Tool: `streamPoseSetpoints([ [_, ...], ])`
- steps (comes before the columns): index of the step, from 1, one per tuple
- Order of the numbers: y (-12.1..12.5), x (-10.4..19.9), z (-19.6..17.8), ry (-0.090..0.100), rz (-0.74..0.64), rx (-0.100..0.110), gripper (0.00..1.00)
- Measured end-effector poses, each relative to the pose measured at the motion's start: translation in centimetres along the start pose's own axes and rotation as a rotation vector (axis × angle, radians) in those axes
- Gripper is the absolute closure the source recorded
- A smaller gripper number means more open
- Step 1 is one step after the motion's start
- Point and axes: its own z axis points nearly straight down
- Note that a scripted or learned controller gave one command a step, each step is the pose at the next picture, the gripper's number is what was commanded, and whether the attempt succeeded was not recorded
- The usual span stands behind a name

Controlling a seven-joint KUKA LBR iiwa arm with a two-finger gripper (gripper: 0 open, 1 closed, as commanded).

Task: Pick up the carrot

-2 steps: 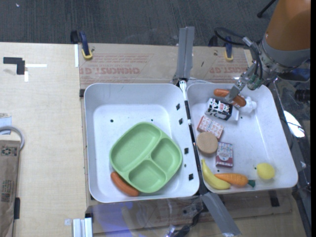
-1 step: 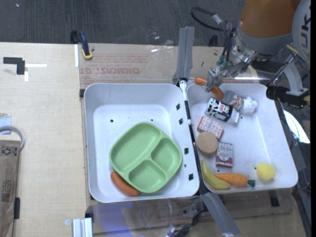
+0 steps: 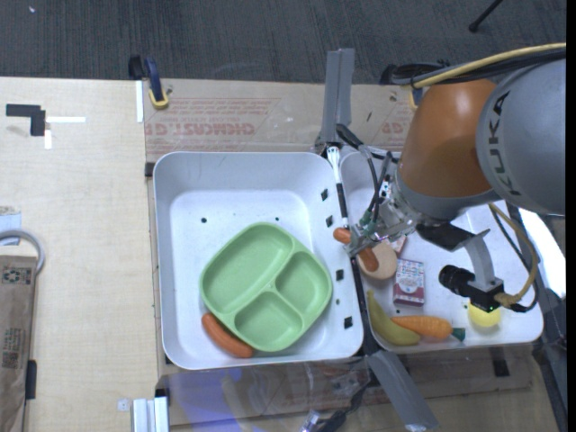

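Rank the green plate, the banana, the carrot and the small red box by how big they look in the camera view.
1. Green plate, by far the largest.
2. Banana.
3. Carrot and red box: they look alike in size, so they are left unranked.

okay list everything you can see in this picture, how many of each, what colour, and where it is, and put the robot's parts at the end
bins: 2, white, side by side on bench
plate: 1, green, three compartments, left bin
sausage: 1, orange-red, left bin, front, by plate
carrot: 1, orange, right bin, front
banana: 1, yellow, right bin, beside carrot
box: 1, red and white, right bin
lemon: 1, yellow, right bin, right side
arm: 1, grey with orange band, over right bin
gripper: 1, at right bin's left wall
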Motion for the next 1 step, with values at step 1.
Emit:
streamPoseSetpoints([
  [1,-2.11,0.97,-19.28,-0.002,0.329,-0.002,1.0],
])
